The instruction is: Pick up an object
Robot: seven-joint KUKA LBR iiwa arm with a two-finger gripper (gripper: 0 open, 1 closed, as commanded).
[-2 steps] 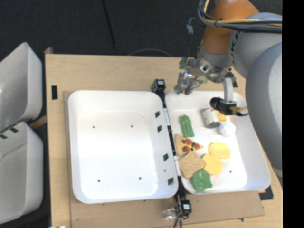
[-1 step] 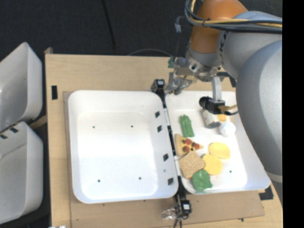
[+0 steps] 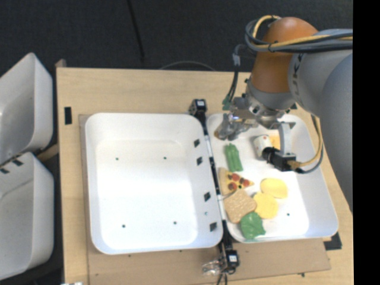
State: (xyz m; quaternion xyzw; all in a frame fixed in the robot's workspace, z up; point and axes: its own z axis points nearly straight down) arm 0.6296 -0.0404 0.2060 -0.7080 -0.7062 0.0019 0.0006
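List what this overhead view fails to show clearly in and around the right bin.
1. Camera view: the far end of the right bin is covered by the arm and gripper.
2. Camera view: whether the bread slice overlaps the green lump or only touches it is too small to tell.
3. Camera view: the red-spotted wedge is too small to identify.
4. Camera view: the shiny bits at the bench's near edge are blurred.

In the right bin (image 3: 313, 217), the pizza slice (image 3: 234, 181) lies behind the cracker (image 3: 239, 206).
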